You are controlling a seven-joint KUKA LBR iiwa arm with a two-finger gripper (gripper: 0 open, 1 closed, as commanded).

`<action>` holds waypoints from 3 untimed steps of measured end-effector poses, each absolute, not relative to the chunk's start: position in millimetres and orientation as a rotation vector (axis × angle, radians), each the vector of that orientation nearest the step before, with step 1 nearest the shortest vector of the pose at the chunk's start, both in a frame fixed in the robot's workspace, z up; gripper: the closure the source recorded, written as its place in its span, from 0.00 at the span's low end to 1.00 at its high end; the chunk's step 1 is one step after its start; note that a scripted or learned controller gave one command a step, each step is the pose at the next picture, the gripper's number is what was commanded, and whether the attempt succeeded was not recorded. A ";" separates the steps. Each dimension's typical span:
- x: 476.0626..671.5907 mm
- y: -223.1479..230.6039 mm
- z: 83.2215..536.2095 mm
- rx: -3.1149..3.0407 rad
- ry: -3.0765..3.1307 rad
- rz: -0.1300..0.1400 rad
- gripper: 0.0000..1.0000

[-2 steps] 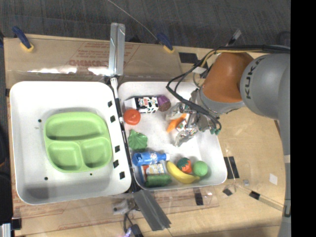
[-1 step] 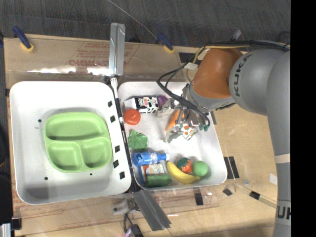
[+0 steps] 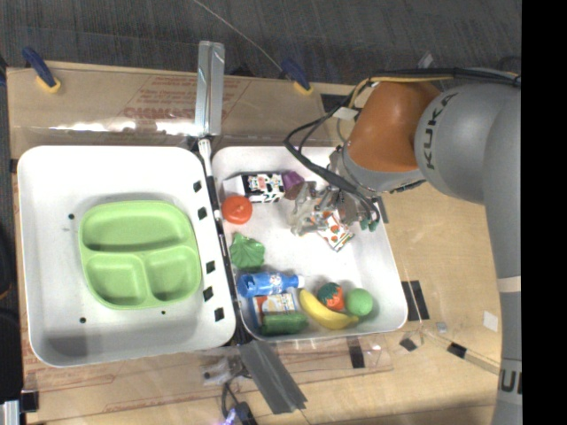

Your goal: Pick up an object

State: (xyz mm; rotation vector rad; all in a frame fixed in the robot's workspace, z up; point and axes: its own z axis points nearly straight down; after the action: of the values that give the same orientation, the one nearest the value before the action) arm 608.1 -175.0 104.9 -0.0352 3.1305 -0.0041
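Looking into the right bin (image 3: 383, 264), we see the gripper (image 3: 312, 212) low over its upper middle; whether its jaws are parted or closed we cannot tell, metal and cables blur together. Just right of them lies a red-and-white carton (image 3: 337, 234), perhaps touching. Left of the jaws sit a cow-print box (image 3: 262, 186) and an orange ball (image 3: 236, 208). Farther below are a green lump (image 3: 247, 251), bottle (image 3: 268, 282) and banana (image 3: 324, 313). Far left, a green tray (image 3: 139, 253) lies in the other bin (image 3: 44, 237).
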 end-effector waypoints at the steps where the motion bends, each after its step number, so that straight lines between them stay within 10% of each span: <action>1: 600.5 -209.2 128.3 -0.590 3.082 -0.003 1.00; 2: 600.4 -208.9 128.0 -0.590 3.083 -0.002 0.00; 3: 628.0 -211.2 91.3 -0.613 3.083 0.001 0.00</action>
State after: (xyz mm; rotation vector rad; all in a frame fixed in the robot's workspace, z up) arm 628.0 -211.2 91.3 -0.6126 3.0827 0.0009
